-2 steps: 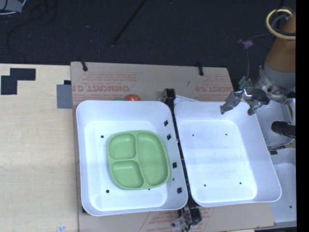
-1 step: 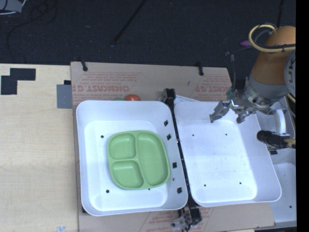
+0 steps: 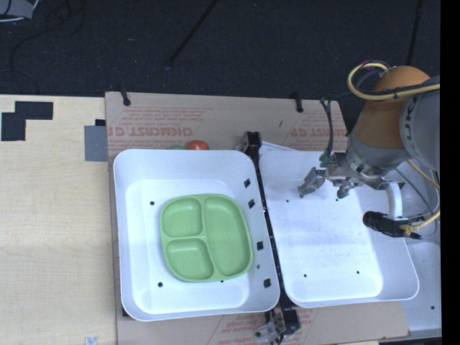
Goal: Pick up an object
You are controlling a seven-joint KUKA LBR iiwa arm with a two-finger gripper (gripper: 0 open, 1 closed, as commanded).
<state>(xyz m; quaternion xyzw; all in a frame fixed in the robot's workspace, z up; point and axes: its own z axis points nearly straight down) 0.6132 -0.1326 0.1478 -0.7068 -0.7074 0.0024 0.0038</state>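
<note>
Overhead slanted view of the counter (image 3: pixel 57 214) with two white bins. Landmark: the black divider (image 3: pixel 262 221) where the bins meet. My claw (image 3: pixel 327 185) hangs over the right bin (image 3: pixel 388 286), a short way right of the divider near that bin's far wall; its two fingers are spread apart and nothing lies between them. The only graspable thing inside a bin is the green sectioned plate (image 3: pixel 206 237), flat on the floor of the left bin (image 3: pixel 136 293), just left of the divider and well apart from my claw. A small red object (image 3: pixel 197 146) sits beyond the left bin's far rim, left of the divider's top end; what it is I cannot tell.

Step in hand, as I judge it: approach. To do it well I should cross the divider with the fingers kept wide, then come down over the plate's raised rim or one of its inner ridges, one finger to each side. A flat plate offers little else to pinch, and closing on the smooth floor of a compartment would likely slip.
</note>
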